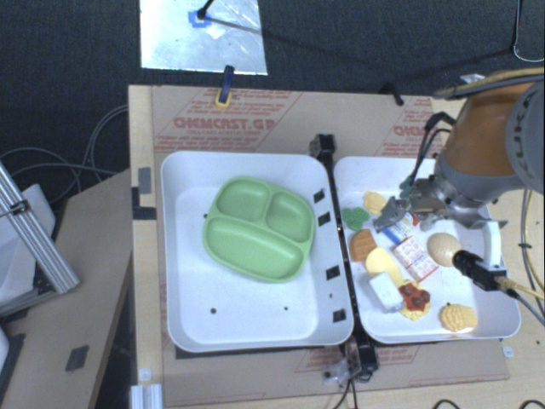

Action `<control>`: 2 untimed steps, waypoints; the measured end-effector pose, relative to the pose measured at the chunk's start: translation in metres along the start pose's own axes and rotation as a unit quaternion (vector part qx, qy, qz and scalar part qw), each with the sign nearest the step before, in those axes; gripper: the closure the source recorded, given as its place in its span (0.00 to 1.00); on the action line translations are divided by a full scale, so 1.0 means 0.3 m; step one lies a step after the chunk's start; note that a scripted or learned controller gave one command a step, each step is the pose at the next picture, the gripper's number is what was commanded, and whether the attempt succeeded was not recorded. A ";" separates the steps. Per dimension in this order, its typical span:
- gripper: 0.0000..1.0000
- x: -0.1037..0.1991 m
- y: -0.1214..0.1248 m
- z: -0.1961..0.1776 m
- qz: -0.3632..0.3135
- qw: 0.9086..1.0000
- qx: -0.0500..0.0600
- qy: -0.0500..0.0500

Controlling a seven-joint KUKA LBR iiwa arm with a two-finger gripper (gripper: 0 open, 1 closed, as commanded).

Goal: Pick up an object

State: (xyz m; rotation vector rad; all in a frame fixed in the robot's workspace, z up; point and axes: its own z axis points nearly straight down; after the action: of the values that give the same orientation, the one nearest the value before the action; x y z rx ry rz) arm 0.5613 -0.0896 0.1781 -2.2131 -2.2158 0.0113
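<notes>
- While the arm (490,135) leans in from the right, you've got its gripper (398,214) low over the right bin (502,313), near that bin's middle.
- You can't really make out how the gripper is set or whether it has anything; it's a dark blur there, so call it unknown.
- Right under and beside it sits a little pile of toy food: a yellow piece (375,201), a green bit (355,218), a brown roll (363,244), a pale yellow block (383,263), a white block (386,292) and a red-and-white carton (414,257).
- Further right you'll see a beige egg (443,248), and by the front wall a corn cob (458,317) plus a red-and-yellow piece (415,300).
- The left bin (183,313) holds a green tray (258,228) with three compartments, lying flat and a bit skewed.
</notes>
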 end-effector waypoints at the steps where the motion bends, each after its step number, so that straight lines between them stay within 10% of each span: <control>1: 0.00 0.000 0.010 -0.023 -0.001 1.000 -0.007 -0.001; 2: 0.00 0.019 0.026 0.123 -0.001 1.000 -0.005 0.000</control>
State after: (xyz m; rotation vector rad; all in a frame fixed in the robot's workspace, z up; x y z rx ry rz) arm 0.5687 -0.0839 0.1410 -2.2175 -2.2228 0.0009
